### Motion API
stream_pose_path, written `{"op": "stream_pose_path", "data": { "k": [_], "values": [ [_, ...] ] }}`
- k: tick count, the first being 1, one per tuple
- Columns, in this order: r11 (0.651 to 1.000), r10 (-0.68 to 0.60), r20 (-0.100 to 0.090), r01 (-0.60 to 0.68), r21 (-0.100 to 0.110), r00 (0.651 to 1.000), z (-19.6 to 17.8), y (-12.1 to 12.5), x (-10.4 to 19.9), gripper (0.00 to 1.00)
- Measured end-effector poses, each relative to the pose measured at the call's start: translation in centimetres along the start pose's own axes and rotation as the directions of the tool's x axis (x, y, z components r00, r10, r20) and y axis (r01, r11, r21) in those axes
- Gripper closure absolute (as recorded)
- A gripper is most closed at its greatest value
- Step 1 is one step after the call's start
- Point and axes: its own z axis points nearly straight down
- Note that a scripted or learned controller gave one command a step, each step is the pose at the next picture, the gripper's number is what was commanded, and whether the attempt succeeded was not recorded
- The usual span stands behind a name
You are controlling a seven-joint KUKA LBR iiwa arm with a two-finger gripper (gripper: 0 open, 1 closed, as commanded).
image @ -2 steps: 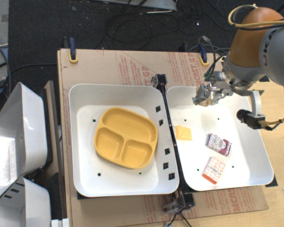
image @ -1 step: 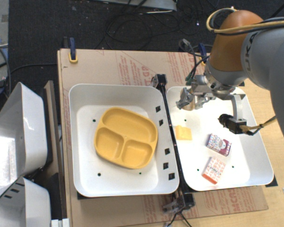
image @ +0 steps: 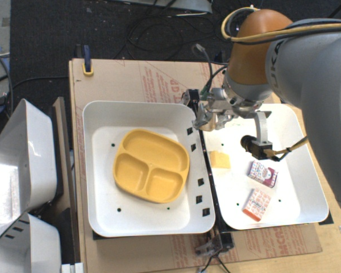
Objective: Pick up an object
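Arm point(image: 307, 56) comes in from the right, orange band point(image: 260, 23) up top, wrist angled down toward the seam between the two bins. End effector point(image: 212, 117) sits over the upper-left corner of the right bin point(image: 292, 152), just beside the wall it shares with the left bin point(image: 102, 209). Can't tell how far open it is: the tip is a clutter of metal and cable at this angle. Nothing visibly gripped. Candidate objects: the left bin has one yellow tray point(image: 150, 165), three compartments, lying flat and rotated a bit, roughly centred, clear of all walls. The right bin has three small items. A yellow square point(image: 219, 160) lies flat near the left wall, below the end effector and apart from it. A pink box point(image: 262, 174) sits mid-bin, tilted, to the right of the square. A red box point(image: 256, 204) lies near it, closer to the front wall; the two boxes are close but not touching. All three lie on the bin floor, none touching the end effector. Both bins sit side by side on a cardboard-covered desk point(image: 131, 78), with walls touching along the seam. A clamp point(image: 87, 62) with a yellow tip sits at the desk's far-left corner. More white bins point(image: 17, 152) are off the desk at far left.
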Motion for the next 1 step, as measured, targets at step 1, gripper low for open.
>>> {"op": "stream_pose_path", "data": {
  "k": [1],
  "values": [
    [1.000,0.000,0.000,0.000,-0.001,1.000,-1.30,0.63,5.24,1.00]
  ]
}}
